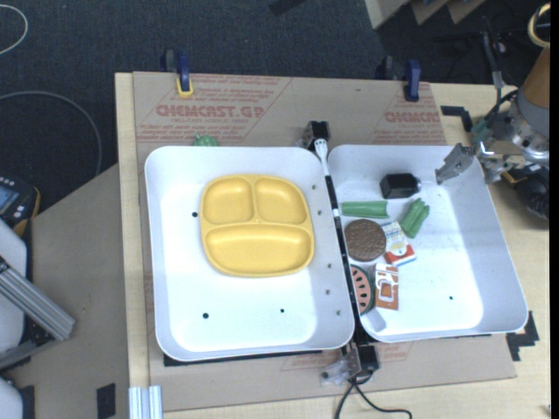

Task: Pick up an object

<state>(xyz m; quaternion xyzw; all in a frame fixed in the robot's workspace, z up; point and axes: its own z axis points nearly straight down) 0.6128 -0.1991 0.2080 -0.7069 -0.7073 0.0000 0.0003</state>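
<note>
Two white bins sit side by side on the bench. The left bin holds a yellow divided plate; the right bin holds the pickable clutter. Gripper hangs at the right bin's 1 o'clock corner, arm coming in from 3 o'clock. Nothing sits between its fingers. Whether they are spread or pressed together, I cannot tell; the tip is too small and blurred.

Candidates, all in the right bin's left half:
- Black block, at about 11 o'clock in the bin, nearest the gripper, apart from the rest. Looks rigid, compact, probably light. Best first pick by my judgement: free space around it, so take it across its short sides.
- Long green piece, lying flat just below the block, near the bin's left wall. Looks like toy food, stiff plastic, possibly slick; pinch mid-length, across the narrow width.
- Short green piece, tilted, just beside the small packets. Same handling guess.
- Brown round disc, flat and low, touching its neighbours. Hard to get fingers under; grip across the diameter could slip.
- Red and white packets, overlapping at 8 o'clock in the bin. Thin and light, likely to slide or come up in pairs.
- Striped brown piece, jammed against the left wall; a finger has poor room there.
</note>
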